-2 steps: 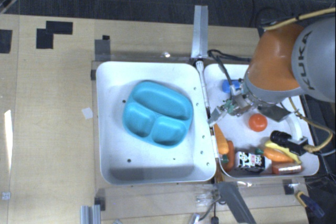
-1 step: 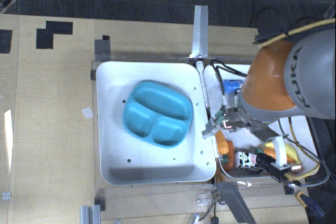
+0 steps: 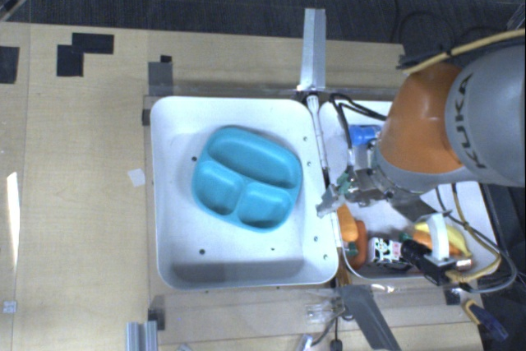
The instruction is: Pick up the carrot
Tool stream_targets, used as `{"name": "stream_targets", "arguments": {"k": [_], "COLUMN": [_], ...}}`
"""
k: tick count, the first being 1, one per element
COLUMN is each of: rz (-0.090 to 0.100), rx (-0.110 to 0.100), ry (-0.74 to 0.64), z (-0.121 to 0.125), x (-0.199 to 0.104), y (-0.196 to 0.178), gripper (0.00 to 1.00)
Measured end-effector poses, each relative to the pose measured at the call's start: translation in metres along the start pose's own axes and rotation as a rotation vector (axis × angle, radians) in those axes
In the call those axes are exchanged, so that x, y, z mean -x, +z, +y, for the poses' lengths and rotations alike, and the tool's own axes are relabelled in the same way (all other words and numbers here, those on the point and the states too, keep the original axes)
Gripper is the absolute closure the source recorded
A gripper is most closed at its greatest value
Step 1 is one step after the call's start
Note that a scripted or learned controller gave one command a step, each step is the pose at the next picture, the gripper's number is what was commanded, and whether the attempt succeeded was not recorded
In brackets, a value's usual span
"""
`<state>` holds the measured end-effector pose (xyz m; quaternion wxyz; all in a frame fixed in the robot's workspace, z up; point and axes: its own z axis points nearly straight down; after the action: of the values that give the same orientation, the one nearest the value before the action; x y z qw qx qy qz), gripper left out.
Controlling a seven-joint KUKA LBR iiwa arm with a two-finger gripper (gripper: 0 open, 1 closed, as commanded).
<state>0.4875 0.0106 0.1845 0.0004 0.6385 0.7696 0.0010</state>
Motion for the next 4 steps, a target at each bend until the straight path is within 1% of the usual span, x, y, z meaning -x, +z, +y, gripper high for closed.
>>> {"name": "stream_targets", "arguments": {"k": [1, 2, 3, 4], "rz": [-0.001, -0.001, 0.0, 0.0], "rx": [0.0, 0.0, -0.002, -0.001], "ry": [0.311, 0.434, 0.186, 0.186], "z": [0.006, 0.013, 0.011, 0.011], "x": [-0.002, 0.008, 0.007, 0.007], "y": [0.0, -0.04, 0.0, 0.0], "gripper": [0.0, 0.0, 0.0, 0.0]}}
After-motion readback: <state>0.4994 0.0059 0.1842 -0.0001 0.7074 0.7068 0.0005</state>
